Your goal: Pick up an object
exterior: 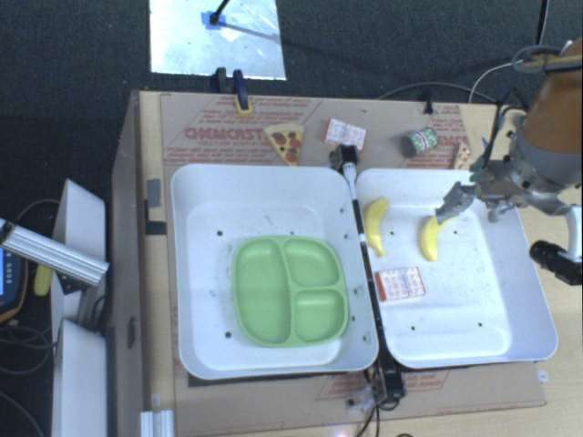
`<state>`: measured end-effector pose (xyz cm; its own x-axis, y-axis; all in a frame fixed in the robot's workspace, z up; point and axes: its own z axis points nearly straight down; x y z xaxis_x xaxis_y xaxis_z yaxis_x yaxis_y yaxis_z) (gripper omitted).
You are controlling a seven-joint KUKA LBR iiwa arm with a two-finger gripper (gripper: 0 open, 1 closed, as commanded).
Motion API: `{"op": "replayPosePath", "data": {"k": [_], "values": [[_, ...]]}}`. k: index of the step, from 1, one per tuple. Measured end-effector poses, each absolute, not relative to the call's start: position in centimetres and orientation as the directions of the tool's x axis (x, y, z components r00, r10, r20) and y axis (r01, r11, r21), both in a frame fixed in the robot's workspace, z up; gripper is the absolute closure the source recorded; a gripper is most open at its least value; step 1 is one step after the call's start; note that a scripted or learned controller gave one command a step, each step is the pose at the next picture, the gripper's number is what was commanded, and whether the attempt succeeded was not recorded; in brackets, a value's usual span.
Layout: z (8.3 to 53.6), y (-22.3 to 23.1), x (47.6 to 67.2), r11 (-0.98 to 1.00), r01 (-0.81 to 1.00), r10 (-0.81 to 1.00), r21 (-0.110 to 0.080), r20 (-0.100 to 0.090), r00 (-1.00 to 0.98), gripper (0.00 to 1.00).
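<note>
The right bin holds two yellow bananas and a card. One banana lies along the bin's left wall; the other banana sits near the bin's middle top. A red-and-white card lies flat below them. My gripper hangs over the upper right part of this bin, just right of and above the second banana, apart from it. Its fingers are spread, with one fingertip close to the banana's upper end. Nothing is between them.
A green divided plate lies in the left bin. On the bench behind the bins are a toy pizza slice, a small card packet, a can and a blue-and-yellow clamp. A black fixture juts in at the right bin's right edge.
</note>
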<state>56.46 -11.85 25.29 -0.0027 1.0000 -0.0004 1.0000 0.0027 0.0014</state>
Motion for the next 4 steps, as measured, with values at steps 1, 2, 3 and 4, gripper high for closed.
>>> {"op": "replayPosePath", "data": {"k": [1, 2, 3, 4], "values": [[11.9, -13.1, 61.1, 0.002, 1.000, 1.000, -0.004, 0.001, -0.002, 0.00], [8.4, -13.7, 60.5, 0.002, 1.000, 1.000, 0.000, 0.000, -0.002, 0.00], [9.5, -13.7, 60.6, 0.003, 1.000, 1.000, 0.004, -0.001, -0.003, 1.00], [18.5, -6.9, 59.4, 0.004, 1.000, 1.000, 0.004, 0.000, -0.004, 1.00]]}}
